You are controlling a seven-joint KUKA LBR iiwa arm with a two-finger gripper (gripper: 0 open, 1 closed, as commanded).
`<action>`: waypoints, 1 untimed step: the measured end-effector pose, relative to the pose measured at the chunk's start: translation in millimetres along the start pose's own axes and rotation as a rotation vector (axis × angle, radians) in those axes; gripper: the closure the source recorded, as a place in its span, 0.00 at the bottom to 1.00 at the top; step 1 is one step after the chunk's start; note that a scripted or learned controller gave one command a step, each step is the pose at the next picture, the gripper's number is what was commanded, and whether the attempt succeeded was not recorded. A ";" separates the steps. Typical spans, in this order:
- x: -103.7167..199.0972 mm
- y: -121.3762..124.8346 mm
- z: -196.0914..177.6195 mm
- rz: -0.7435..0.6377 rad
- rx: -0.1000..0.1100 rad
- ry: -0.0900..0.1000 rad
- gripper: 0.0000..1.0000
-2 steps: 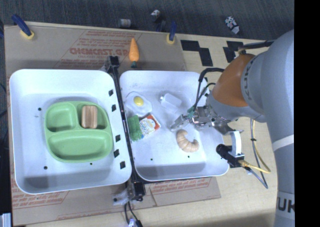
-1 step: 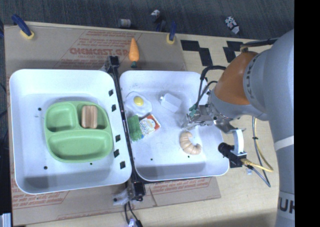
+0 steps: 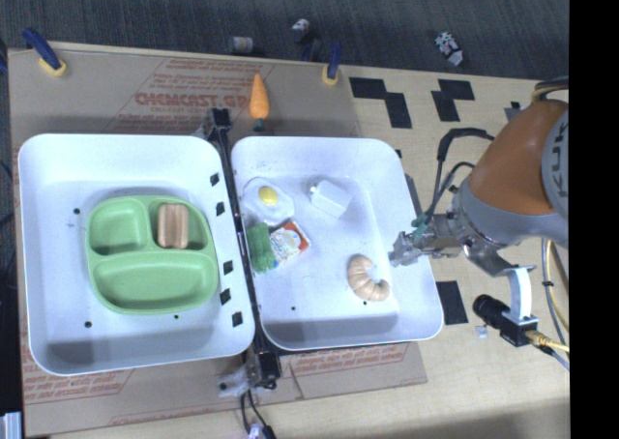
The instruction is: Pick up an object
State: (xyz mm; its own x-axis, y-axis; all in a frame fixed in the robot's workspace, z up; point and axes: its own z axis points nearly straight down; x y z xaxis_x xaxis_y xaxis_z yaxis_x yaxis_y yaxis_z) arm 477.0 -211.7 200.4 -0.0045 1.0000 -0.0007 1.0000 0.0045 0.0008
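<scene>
Croissant (image 3: pixel 368 278) curved, ridged (tan); end effector (image 3: pixel 404 251) beside it

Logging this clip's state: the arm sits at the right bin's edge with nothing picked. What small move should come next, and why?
Probably slide the gripper a little left and down over the croissant. The gripper sits at the right bin's right rim, and the croissant is the nearest item, lying apart from the others, so it looks like the easiest pick.
</scene>
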 end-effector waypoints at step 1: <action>0.5 -0.3 1.0 0.000 0.002 0.001 0.00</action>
State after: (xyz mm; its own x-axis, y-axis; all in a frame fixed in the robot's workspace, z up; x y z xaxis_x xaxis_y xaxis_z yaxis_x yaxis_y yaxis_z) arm 476.7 -211.2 199.4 -0.0047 1.0000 0.0003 1.0000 0.0047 -0.0011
